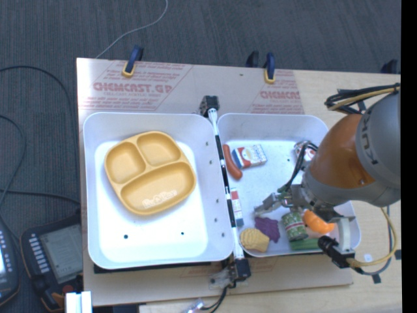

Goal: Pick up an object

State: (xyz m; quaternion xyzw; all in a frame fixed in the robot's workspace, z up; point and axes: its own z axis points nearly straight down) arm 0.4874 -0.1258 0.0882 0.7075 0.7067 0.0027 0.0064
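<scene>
Camera view: the arm (355,155) reached in from the right over the right bin (273,119), its wrist low above the bin's near right corner. The gripper (287,204) hung among a cluster of toy food items; how far it was open could not be told, as the wrist body screened the tool, and nothing was seen gripped. Just beside it lay a small green can (294,227), on its side as far as could be judged, with an orange piece (316,222) touching its right end. To the can's left sat a purple item (266,227), and next to that, by the near rim, a yellow corn-like piece (255,240). Farther back in the bin lay a red sausage (232,162) along the divider and a small printed packet (250,155) just beside it. The left bin (98,240) carried a yellow divided plate (150,172). In my judgement the green can was the nearest candidate: likely light, stiff and smooth-sided, so liable to roll or slip unless taken across its curved middle with the fingers square to its axis. The purple and corn pieces appeared light moulded toys, easier to pinch across their narrow width. The crowding posed a risk of nudging neighbours on closing.
</scene>
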